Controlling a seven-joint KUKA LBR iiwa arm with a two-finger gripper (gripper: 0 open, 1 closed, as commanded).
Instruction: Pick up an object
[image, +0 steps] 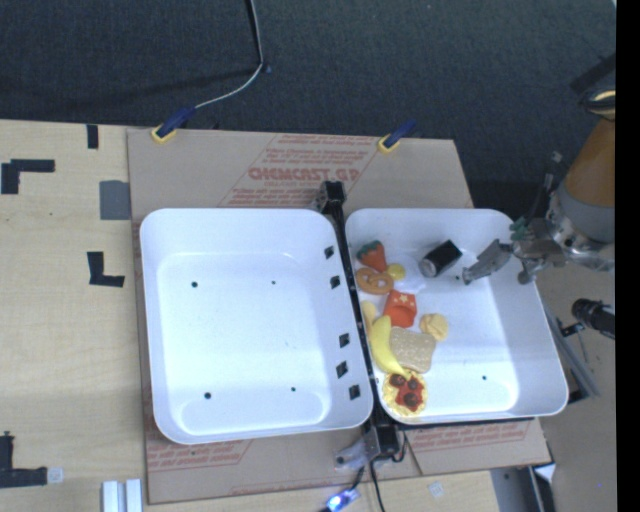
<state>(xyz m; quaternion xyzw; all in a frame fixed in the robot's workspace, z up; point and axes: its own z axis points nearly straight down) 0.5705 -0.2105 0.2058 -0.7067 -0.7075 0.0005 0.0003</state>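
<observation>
The right bin (500, 395) holds several toy foods along its left side: an orange carrot (372, 254), a pretzel-like ring (377, 282), a red block (401, 309), a yellow banana (382, 343), a tan bread slice (412, 350), a pale yellow lump (434, 325) and a red-and-yellow piece (407, 393). A black cylinder (440, 258) lies apart from them near the bin's back. My gripper (503, 268) hangs over the bin's right rim, just right of the cylinder. It is open with nothing between its fingers.
The left bin (240, 330) sits beside the right one on a cardboard sheet (300, 170). A black divider strip (345, 300) runs between the bins. A cable (250, 60) trails across the dark floor behind the bench.
</observation>
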